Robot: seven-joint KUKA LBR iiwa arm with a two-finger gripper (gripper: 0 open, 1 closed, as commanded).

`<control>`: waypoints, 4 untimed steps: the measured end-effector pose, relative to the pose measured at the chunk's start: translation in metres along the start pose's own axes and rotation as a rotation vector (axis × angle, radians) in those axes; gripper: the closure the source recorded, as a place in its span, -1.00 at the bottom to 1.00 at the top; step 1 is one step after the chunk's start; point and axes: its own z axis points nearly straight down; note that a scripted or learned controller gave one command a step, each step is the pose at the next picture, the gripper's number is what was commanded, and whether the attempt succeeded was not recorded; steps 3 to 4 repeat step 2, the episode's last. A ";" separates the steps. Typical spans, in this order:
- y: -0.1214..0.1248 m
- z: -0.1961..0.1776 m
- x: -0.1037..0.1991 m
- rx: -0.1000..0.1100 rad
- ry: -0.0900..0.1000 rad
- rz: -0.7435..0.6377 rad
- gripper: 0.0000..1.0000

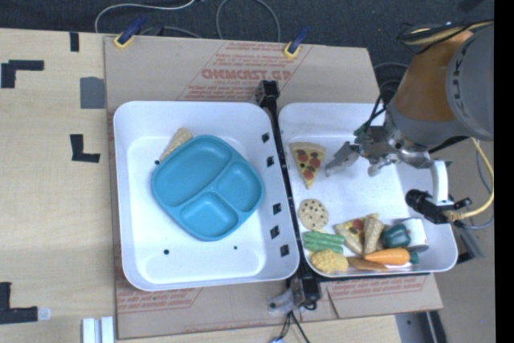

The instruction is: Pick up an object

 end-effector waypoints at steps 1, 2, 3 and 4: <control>0.037 0.072 0.036 -0.005 -0.005 0.002 -1.00; 0.037 0.057 0.034 -0.010 -0.005 0.005 1.00; 0.037 0.057 0.034 -0.010 -0.005 0.005 1.00; 0.037 0.057 0.034 -0.010 -0.005 0.005 1.00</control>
